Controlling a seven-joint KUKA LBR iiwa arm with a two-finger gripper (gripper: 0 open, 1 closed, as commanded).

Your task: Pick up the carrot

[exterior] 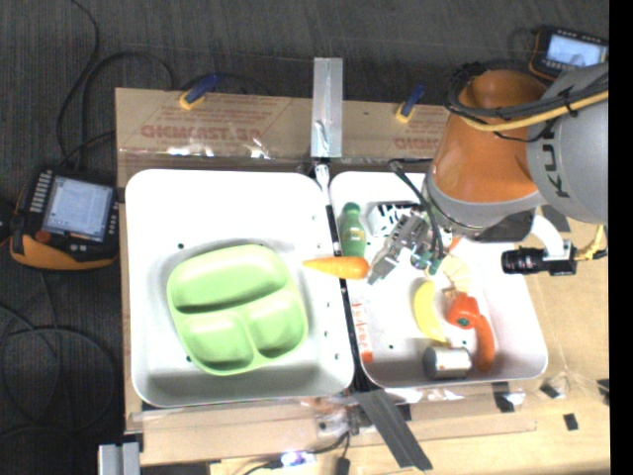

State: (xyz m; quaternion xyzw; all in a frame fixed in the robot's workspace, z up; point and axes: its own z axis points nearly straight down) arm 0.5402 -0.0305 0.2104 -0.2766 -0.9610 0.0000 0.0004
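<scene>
Red, unreadable print marks the cardboard sheet (227, 127); the claw (381, 262), reaching leftward, grips the small tapered orange carrot (336, 265).

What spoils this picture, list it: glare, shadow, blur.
Camera view: the white bins glare under bright overhead light, washing out their walls; the green tray casts a soft shadow on the left bin's floor; the gripper is smeared and soft by the carrot; the green bottle looks slightly fuzzy; the surrounding floor is dim.
</scene>
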